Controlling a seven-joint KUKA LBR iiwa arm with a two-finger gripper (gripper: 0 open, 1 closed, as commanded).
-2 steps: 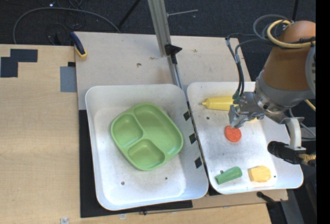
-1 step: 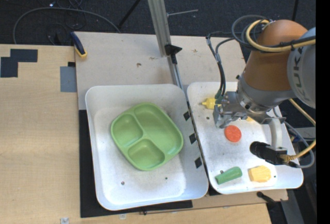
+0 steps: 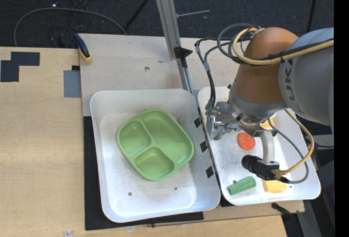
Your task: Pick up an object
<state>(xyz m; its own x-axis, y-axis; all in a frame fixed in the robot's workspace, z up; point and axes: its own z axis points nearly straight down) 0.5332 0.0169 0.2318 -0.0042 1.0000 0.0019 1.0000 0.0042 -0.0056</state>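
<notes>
The robot's pincer (image 3: pixel 218 125), its spread impossible to tell from this angle, hangs low at the left edge of the right bin (image 3: pixel 308 184), apparently lined up for the orange disc (image 3: pixel 246 142) just beside it, with a green block (image 3: pixel 241 185) and a yellow piece (image 3: pixel 275 187) lying toward the front edge.

A light green plate (image 3: pixel 155 144) with rounded corners and three compartments lies flat, hollow side up, in the middle of the left bin (image 3: pixel 109 192). It is turned at a slant to the bin's sides and touches none of its walls.

Three small things lie in the right bin (image 3: pixel 306 187). An orange-red disc (image 3: pixel 246 141) sits near its middle. A short green block (image 3: pixel 241 185) lies on its side close to the near rim, slightly tilted. A yellow piece (image 3: pixel 275 186), partly hidden, lies near the block on its right, apart from it.
</notes>
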